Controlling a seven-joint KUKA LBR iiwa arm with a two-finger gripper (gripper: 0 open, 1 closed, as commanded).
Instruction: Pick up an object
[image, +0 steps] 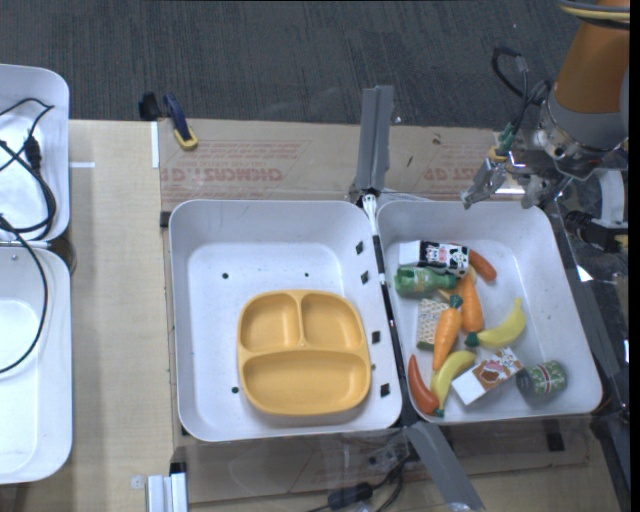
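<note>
The small green can (541, 379) and the white carton (487, 377) lie nearest the camera, at about five o'clock in the right bin (583, 300). The gripper (497, 177) hangs over that bin's far rim at roughly twelve o'clock, and nothing sits between its fingers; how wide they stand I cannot tell. Outward from it, toward six o'clock, comes the black-and-white carton (443, 257), touching a small orange carrot (482, 265) at its three o'clock and a green bottle (424, 281) just below. Beyond lie two carrots (459, 320), a banana (504, 327), and a red pepper (422, 386) at seven o'clock. The left bin (200, 300) holds a yellow divided plate (303, 352). The pile is the risk: the items touch or overlap, so a descent here could likely pinch two at once or slip off a rounded side.
</note>
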